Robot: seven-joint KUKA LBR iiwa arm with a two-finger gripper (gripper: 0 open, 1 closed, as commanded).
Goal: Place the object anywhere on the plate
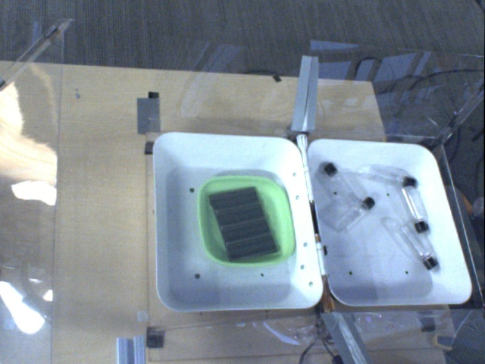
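Observation:
A square green plate sits in the middle of the left white bin. A dark grey ribbed block lies flat on the plate, turned a little off square and inside its rim. Several clear tubes with black caps lie scattered in the right white bin: one near the back left, one at the right, one toward the front right.
A grey metal post stands behind the seam between the two bins. The bins rest on a pale wooden bench with small black brackets near the left bin's corners.

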